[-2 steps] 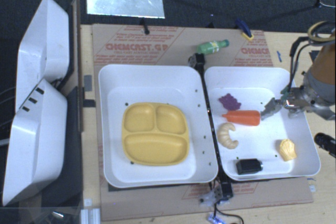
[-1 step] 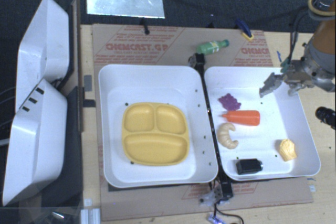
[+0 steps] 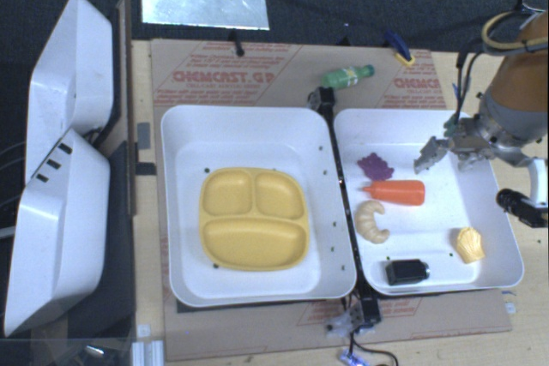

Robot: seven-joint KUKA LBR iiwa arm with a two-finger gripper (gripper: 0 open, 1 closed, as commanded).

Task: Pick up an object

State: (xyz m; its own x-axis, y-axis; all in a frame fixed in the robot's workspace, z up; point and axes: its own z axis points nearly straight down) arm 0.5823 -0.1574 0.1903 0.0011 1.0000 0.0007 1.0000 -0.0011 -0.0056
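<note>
Orange carrot (image 3: 395, 192) lies flat beside purple grapes (image 3: 374, 165).

A yellow divided plate (image 3: 254, 217), orange carrot (image 3: 395, 192), purple grapes (image 3: 375, 165), cream croissant (image 3: 371, 221), black block (image 3: 406, 271) and green bottle (image 3: 346, 77); white bins (image 3: 249, 120).

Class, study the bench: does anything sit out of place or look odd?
One thing: a green bottle lies on its side on the cardboard behind the bins, outside both. The carrot, croissant and the other small items lie inside the right bin.
</note>
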